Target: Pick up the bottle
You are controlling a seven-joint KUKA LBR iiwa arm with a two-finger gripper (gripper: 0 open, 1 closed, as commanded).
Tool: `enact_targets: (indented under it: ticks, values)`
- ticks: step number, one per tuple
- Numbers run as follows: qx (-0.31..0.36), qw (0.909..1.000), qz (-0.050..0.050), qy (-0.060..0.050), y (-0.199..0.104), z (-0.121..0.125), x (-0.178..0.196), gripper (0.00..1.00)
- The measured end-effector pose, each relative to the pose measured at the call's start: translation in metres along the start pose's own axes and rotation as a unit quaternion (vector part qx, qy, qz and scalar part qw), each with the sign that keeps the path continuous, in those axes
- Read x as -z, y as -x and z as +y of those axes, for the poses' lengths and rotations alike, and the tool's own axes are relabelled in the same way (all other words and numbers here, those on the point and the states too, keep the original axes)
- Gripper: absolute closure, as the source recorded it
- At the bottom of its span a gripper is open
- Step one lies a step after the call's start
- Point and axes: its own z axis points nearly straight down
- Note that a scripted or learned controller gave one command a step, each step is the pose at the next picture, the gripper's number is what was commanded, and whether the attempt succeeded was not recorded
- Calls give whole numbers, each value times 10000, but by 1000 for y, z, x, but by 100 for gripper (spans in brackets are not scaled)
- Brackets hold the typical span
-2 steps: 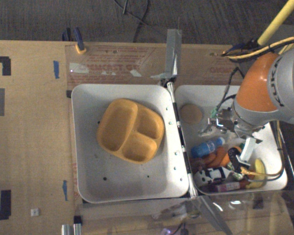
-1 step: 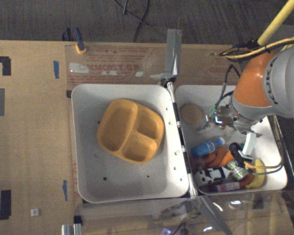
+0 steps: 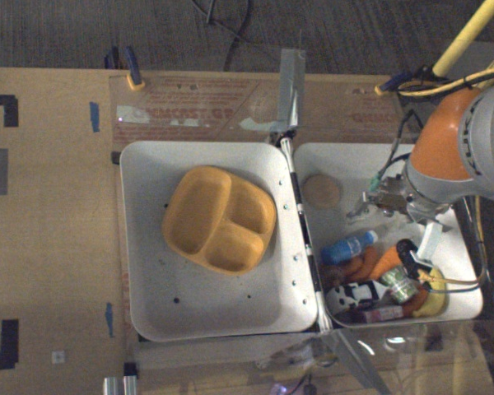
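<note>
Wooden bench carries the left bin (image 3: 148, 303) with an orange divided plate (image 3: 220, 219), then the right bin (image 3: 346, 156) where the blue bottle (image 3: 348, 248) lies amid clutter, so the gripper (image 3: 379, 202), its opening unreadable here, should descend left, straddling the bottle's body.

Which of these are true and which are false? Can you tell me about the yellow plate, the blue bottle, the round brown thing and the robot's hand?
1. The yellow plate lies in the left bin. True.
2. The yellow plate has food in it. False: its three sections hold nothing.
3. The blue bottle lies in the right bin. True.
4. The gripper has lifted the bottle. False: the bottle lies on its side in the bin, apart from the gripper.
5. The round brown disc sits in the left bin. False: it is in the right bin, near the divider.
</note>
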Motion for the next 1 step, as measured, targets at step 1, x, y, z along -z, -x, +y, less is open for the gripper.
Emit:
enact_targets:
  ticks: [1]
  values:
    - [-22, 10000, 6, 4, -28, -63, 1, 0]
